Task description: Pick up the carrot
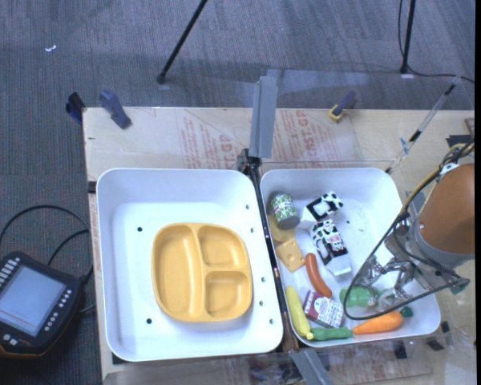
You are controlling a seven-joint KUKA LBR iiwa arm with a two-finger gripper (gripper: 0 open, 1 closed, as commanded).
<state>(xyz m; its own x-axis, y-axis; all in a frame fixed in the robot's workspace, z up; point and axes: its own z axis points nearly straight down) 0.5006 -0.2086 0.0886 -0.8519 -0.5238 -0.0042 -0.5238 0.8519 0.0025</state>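
Carrot (378, 323) lies flat at the near edge of the right bin (361, 179), stubby green top toward the right corner, just right of a small green pickle-like piece (330, 334). My gripper (387, 279) hovers just above it; can't tell how my jaws stand, too much cable clutter. Carrot looks like smooth molded plastic: light, rigid, tapered, probably slick. I'd pinch mid-body across the short axis, thicker half, so it doesn't squirt out. Yellow sectioned plate (201, 271) sits in the left bin (120, 191), matte, irrelevant.

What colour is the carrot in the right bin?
Orange with a green top, the carrot lies at the bin's near edge in the camera view.
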